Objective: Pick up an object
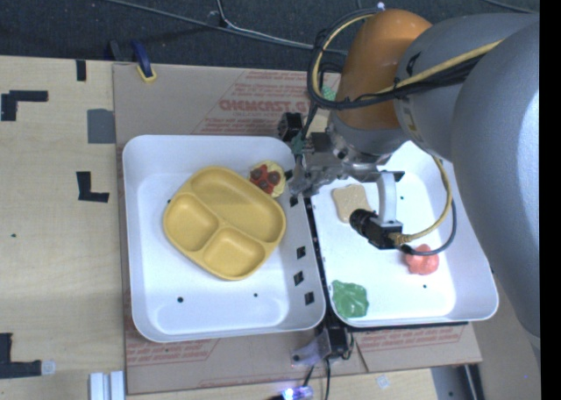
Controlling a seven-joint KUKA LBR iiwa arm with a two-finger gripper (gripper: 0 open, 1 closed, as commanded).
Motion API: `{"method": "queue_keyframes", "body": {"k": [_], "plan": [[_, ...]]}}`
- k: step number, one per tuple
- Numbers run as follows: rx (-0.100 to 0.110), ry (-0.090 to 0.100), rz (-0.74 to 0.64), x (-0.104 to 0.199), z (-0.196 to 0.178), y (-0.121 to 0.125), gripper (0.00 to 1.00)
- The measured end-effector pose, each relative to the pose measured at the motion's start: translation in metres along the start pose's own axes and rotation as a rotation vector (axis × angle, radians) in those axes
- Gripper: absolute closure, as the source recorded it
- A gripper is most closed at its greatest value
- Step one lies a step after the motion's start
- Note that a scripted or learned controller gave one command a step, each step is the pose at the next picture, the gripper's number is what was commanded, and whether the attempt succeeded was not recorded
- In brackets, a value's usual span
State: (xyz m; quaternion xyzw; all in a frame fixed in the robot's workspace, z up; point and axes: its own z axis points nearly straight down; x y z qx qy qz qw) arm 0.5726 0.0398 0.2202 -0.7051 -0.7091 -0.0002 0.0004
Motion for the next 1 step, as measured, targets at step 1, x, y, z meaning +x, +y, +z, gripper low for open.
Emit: {"method": "queue_keyframes", "body": {"k": [1], "plan": [[0.001, -0.001, 0.000, 0.0544, 0.0091, 0.0149, 1.00]]}}
